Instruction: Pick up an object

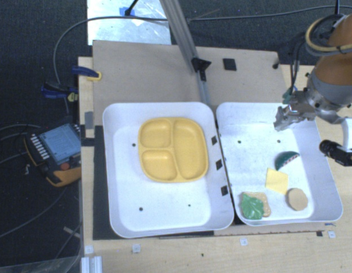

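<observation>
The right bin [244, 152] holds several small toy foods near its front right: a dark green wedge [286, 159], a yellow square slice [277, 180], a round tan piece [297, 198] and a green leafy piece on a tan base [254, 205]. My gripper [285, 118] hangs over the back right part of this bin, above and behind the green wedge, with nothing seen between its fingers. A yellow three-compartment plate [173, 149] lies in the left bin [124, 198].
The grey and orange arm [335, 67] comes in from the upper right. A metal pole [181, 27] slants across the back of the bench. A blue-screened device [56, 147] and cables lie on the floor at the left.
</observation>
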Action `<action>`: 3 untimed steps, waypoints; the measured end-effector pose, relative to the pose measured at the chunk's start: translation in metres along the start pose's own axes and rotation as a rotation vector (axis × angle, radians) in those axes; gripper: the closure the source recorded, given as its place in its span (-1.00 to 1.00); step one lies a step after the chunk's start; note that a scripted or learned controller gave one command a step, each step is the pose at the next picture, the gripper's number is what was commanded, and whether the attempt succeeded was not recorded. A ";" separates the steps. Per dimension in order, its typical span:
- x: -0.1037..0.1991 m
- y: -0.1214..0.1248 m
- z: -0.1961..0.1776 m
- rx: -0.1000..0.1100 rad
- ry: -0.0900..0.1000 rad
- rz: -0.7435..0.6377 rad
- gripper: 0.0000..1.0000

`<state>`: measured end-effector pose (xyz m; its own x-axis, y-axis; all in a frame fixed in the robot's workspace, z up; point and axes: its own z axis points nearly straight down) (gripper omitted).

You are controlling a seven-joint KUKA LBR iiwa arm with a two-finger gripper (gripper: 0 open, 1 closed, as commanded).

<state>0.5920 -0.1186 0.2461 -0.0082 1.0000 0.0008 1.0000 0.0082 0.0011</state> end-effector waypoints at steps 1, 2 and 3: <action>0.053 -0.011 0.014 0.001 0.001 -0.001 1.00; 0.098 -0.023 0.023 0.002 0.001 -0.001 1.00; 0.151 -0.034 0.012 0.000 0.002 -0.003 1.00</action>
<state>0.5569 0.0320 0.2340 -0.0113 0.9999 0.0029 0.9999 0.0113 0.0011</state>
